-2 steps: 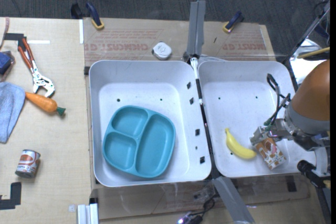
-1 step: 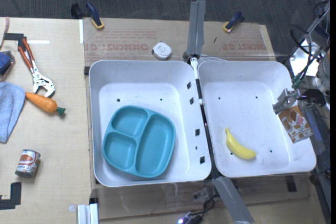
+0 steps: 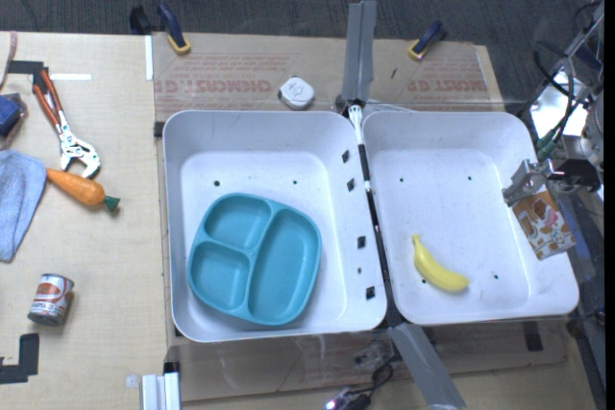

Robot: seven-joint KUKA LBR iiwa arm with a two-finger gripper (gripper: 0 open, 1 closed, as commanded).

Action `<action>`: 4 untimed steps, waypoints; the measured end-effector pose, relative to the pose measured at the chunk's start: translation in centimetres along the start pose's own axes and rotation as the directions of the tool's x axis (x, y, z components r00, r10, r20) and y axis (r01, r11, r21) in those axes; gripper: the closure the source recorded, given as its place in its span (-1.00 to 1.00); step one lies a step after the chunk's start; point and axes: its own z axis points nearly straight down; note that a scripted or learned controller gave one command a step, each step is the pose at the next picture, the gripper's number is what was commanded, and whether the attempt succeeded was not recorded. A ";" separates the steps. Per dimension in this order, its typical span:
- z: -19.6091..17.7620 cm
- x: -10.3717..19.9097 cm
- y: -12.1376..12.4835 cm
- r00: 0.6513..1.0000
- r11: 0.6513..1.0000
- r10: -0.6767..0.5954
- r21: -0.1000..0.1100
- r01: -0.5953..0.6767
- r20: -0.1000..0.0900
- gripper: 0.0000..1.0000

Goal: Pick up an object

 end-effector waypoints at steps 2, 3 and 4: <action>5.1 -4.8 4.7 0.980 0.980 -0.199 -0.001 0.199 -0.003 1.00; 5.1 -4.8 4.7 0.980 0.980 -0.199 -0.002 0.199 -0.003 -1.00; 17.9 -4.7 4.9 0.898 0.897 -0.440 -0.030 0.440 0.019 -1.00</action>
